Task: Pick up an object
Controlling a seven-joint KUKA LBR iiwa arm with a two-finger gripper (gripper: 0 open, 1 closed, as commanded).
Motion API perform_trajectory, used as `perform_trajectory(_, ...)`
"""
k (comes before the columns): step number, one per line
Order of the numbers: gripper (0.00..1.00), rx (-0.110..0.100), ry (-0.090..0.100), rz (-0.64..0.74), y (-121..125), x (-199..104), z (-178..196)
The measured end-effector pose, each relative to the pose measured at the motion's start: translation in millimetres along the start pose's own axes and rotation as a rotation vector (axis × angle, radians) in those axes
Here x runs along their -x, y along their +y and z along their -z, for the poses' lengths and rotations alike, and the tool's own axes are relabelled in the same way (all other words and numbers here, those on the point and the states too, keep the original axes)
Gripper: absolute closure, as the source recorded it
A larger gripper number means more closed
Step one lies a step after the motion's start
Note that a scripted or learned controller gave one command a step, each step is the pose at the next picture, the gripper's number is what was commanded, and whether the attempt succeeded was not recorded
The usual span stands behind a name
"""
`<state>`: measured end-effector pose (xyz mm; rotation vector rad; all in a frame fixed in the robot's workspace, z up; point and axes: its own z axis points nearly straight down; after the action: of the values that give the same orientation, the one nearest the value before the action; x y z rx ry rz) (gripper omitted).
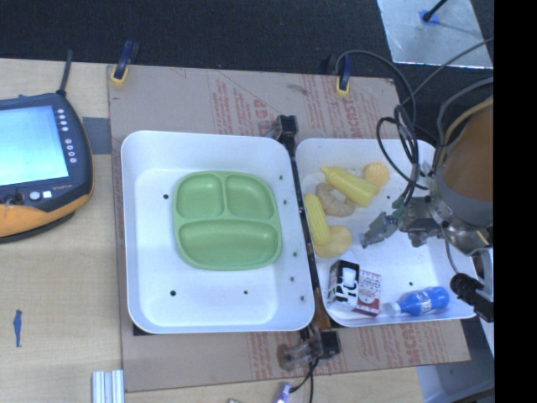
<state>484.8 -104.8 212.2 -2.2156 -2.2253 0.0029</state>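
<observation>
My gripper (394, 233) hangs over the middle of the right bin (403, 267), open, with nothing between its fingers. To its left lie a yellow corn cob (317, 217), a yellow squeeze bottle (348, 185), a beige lump (335, 201), a yellow lump (339, 240) and a small yellow round thing (376, 173). Along the bin's near edge lie a black-and-white carton (344, 281), a red-and-white packet (367, 292) and a blue bottle (422, 301). The gripper touches none of them.
The left bin (151, 292) holds a green divided plate (226, 220). A tablet-like pendant (38, 162) lies at the bench's far left. Black cables (394, 124) loop above the right bin's far edge. The arm's orange band (470, 154) is at the right.
</observation>
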Motion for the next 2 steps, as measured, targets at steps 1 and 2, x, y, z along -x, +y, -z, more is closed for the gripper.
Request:
perform_trajectory(1, 0.00, -0.002, -0.001, 0.000, 67.3, 51.4, -103.1)
perform_trajectory(2, 0.00, 0.001, 0.000, 0.000, 133.5, 84.9, -88.2)
